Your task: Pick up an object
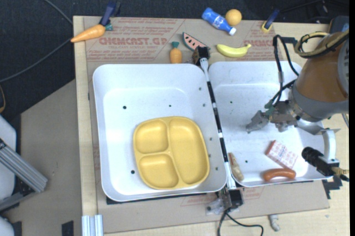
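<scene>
A grey arm with an orange band is seen reaching in over the right bin (244,76), and its gripper (259,121) is hung over the middle of that bin's floor. The two fingers are spread apart a bit, and nothing is seen between them, so nothing's being held.

Along the right bin's near edge, a few things are laid out: a pink-and-white wrapped packet (282,154) toward the near right corner, a reddish-brown sausage (279,175) just in front of it right by the near rim, and a small tan piece (235,167) tucked into the near left corner against the wall. All three are left apart from the gripper, with the packet being the nearest.

The left bin (111,90) is taken up by a yellow divided plate (171,151) with three compartments, set toward its near edge.

Behind the bins, on the bench's far edge, a bunch of toy stuff is scattered: a carrot (89,34) at the far left corner, a watermelon slice (192,41), a small orange pineapple-ish piece (176,54), a banana (233,50), a blue bottle (218,20) and an orange ball (234,16).
</scene>
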`<state>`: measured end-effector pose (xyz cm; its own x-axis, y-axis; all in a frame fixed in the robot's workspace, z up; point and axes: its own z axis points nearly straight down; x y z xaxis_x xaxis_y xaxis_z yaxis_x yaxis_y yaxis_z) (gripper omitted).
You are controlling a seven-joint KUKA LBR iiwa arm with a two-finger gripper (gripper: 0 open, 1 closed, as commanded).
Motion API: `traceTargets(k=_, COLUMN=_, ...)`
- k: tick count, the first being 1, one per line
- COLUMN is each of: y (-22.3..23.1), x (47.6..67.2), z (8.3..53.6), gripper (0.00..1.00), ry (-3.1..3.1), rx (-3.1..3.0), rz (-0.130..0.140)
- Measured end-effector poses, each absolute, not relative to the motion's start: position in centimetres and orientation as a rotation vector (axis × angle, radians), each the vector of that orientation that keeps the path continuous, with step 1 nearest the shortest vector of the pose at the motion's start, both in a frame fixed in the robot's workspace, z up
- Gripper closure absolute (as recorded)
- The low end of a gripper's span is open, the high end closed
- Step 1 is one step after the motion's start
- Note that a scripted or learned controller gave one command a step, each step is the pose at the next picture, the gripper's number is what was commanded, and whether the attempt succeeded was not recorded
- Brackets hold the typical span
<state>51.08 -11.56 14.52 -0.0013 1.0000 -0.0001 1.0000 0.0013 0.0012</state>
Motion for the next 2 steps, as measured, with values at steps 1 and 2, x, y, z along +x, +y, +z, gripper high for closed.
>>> traceTargets(k=1, y=-18.1, x=48.8, z=23.1, gripper=0.0, ry=2.218, rx=2.22, rz=-0.001)
traceTargets(k=2, y=-16.8, x=50.2, z=17.2, gripper=0.0, ry=2.223, rx=2.221, rz=-0.001)
